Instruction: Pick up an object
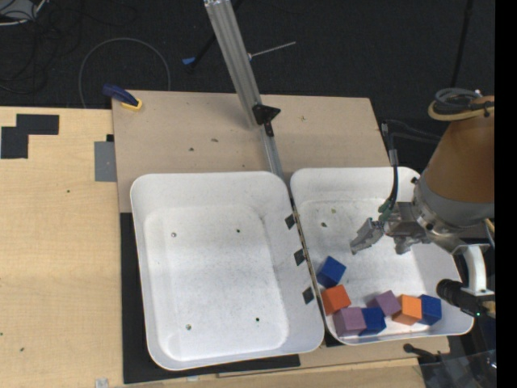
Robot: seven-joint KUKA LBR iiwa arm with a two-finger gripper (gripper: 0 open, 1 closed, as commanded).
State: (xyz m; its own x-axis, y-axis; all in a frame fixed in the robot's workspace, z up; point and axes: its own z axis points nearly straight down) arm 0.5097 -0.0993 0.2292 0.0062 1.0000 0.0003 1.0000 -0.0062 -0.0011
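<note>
The gripper [373, 234] hangs over the middle of the right bin [355, 186], its fingers spread apart with nothing between them, likely poised to descend on a block. The blocks crowd along that bin's near edge: a blue cube [331, 271], an orange cube [336, 298], purple and blue ones beside. The left bin [161, 192] holds nothing.

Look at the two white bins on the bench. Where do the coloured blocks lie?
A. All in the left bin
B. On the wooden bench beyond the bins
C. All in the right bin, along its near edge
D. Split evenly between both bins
C: the blue block, orange block and purple block all sit with the others along the near edge of the right bin.
</note>
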